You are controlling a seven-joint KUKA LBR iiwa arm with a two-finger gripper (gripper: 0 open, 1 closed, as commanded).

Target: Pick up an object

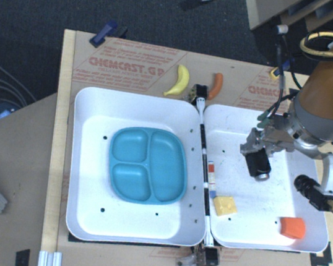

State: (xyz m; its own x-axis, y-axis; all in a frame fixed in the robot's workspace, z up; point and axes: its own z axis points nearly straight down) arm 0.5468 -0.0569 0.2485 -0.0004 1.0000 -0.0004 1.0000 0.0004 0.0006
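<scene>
The gripper (260, 165) is seen hanging over the middle of the right bin (225, 236), its dark body pointing down and slightly toward the viewer. Whether it is released or clenched cannot be told; nothing is seen held in it.

Two candidates are found in that bin, both lying nearer the viewer than the gripper. The yellow block (224, 205) is set toward the bin's near-left part, close beside the wall shared with the left bin. The orange block (292, 227) is set toward the near-right corner, close to the front rim. Both are compact, with no marked long axis to be matched by the wrist, so the coming move is judged to turn on direction alone: toward the viewer and left for the yellow one, toward the viewer and right for the orange one. Neither is touched at present.

A blue tray (147, 165) is laid in the left bin (91, 111), well apart. A banana (178, 81) and a carrot (215, 85) are left on the board behind the bins.
</scene>
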